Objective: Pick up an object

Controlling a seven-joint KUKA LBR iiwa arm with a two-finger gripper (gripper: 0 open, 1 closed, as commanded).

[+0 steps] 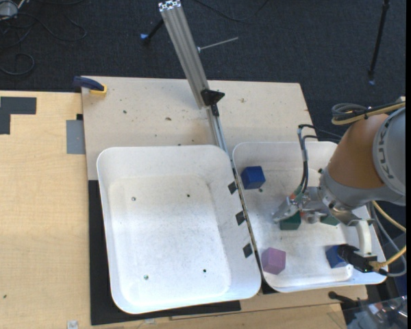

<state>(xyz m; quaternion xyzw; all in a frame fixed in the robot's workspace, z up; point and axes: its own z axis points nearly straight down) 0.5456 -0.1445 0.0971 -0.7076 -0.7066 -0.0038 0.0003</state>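
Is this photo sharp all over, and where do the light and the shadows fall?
Camera view: light is even and soft, with no hard glare on the left bin; the blue cube and purple block cast only faint shadows and look slightly soft-edged; the gripper near the dark green object is blurry, so fine detail there is lost; the floor beyond the bench is dim.

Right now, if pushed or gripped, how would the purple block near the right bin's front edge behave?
The small purple faceted block looks rigid, so probably won't deform. Flat faces suggest sliding, not rolling. It lies near the right white bin's divider wall, possibly hindering the tool.
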